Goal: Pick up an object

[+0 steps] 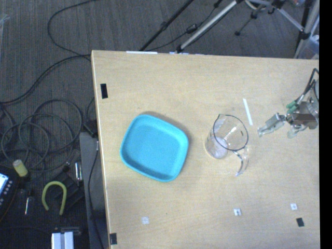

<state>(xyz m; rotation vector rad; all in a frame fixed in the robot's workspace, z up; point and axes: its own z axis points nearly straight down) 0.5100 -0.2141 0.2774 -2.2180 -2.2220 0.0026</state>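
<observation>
The worktop [207,77] is the largest thing here, a pale wooden board, and it carries only a few items. Next in size is the blue plate [154,147], a square one with rounded corners, lying flat toward the left part of the board. To its right, apart from it, is the clear cup [226,137]. It looks like a transparent plastic mug with a handle that points down and to the right in the camera view; I cannot tell for sure if it stands upright or leans. Just above the cup, slightly to the right, lies a small white stick [248,112], thin and short, with its long axis running from upper left to lower right.

My pincer [272,123] comes in from the right edge, and its two fingers are spread apart with nothing between them. It points to the left, toward the cup.

The cup is the nearest object for me: it lies to the left of the pincer and a little lower, near but not touching. I judge that the coming move must go left and down to reach its rim or wall.
</observation>
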